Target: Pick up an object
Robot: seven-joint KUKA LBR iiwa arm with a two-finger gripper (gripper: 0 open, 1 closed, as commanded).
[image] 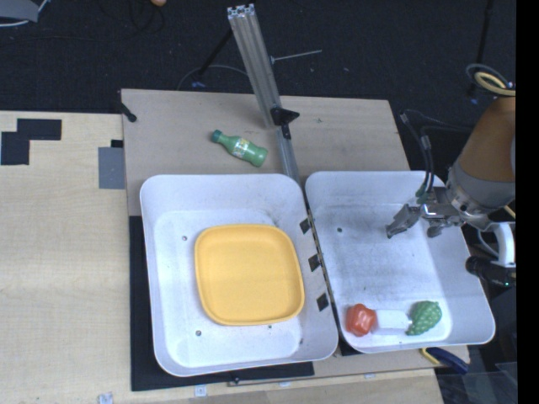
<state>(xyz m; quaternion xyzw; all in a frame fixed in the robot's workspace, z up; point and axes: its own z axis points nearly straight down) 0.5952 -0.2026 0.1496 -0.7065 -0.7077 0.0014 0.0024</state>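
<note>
The gripper (pixel 418 224) hangs over the right bin (pixel 370 251), near that bin's right edge and toward its far side, with its two fingers spread apart and nothing between them. The grey arm with its orange band (pixel 491 146) reaches in over the bin's right rim.

A red object (pixel 360 319) lies near the right bin's near edge, just beside a small white piece (pixel 390 319). A green bumpy object (pixel 424 316) sits just past that piece, close to the near right corner. The middle and far left of this bin's floor lie bare, well apart from the three things along the near edge.

In the left bin (pixel 164 225), a yellow plate (pixel 249 273) lies flat at the centre, with a margin of white floor on every side.

On the bench beyond the bins, a green bottle (pixel 240 147) lies on its side near the left bin's far edge, beside a slanted metal rail (pixel 257 57).
</note>
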